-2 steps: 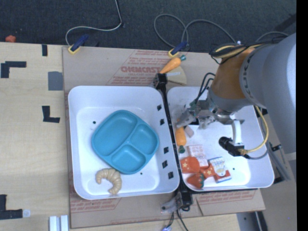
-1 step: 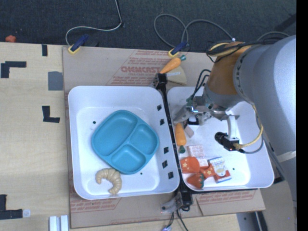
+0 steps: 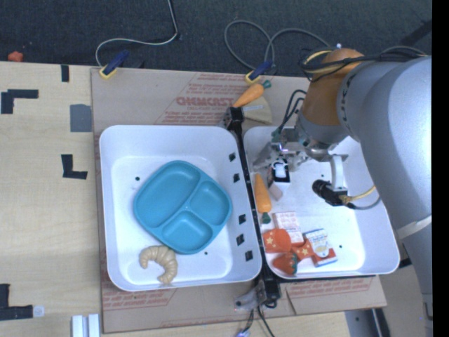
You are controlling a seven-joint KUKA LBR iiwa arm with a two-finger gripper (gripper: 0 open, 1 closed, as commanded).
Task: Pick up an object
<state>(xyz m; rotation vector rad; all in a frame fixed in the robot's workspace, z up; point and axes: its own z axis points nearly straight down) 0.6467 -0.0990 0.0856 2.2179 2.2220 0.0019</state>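
Grey robot arm's gripper low in the right white bin, beside a long orange carrot; grip state impossible to tell.

Below my gripper I see bare bin floor; left, a carrot crowds it; packets cluster farther down.

Bright, even overhead light, soft focus

The white bins glare slightly, nearly washed out; shadows fall soft and short beneath the blue tray. The dark floor along the top is dim, and fine detail is mildly blurred throughout.
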